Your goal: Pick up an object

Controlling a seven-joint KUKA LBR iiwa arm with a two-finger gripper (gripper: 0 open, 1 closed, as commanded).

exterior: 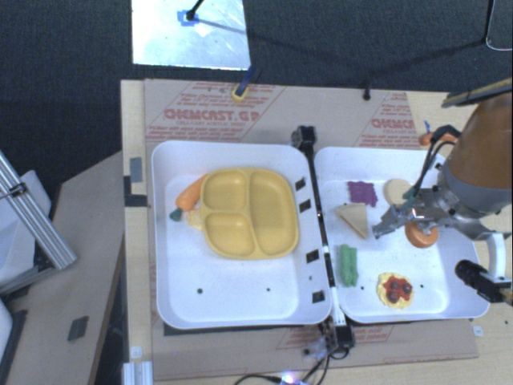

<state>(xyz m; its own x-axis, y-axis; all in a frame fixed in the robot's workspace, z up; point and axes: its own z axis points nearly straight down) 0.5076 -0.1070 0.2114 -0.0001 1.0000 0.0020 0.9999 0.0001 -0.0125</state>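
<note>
My gripper hangs low over the right bin, in its middle right. Its tip lies just right of a pale tan wedge. An orange round piece sits directly beneath the wrist, partly covered by it. A purple bunch and a beige round piece lie toward the bin's back. A green strip and a small pizza-like disc with red topping lie toward the front. I see nothing held in the gripper.
The left bin holds a yellow divided plate with an orange carrot against its left side. Black clips line the wall between the bins. The grey arm covers the right bin's right part.
</note>
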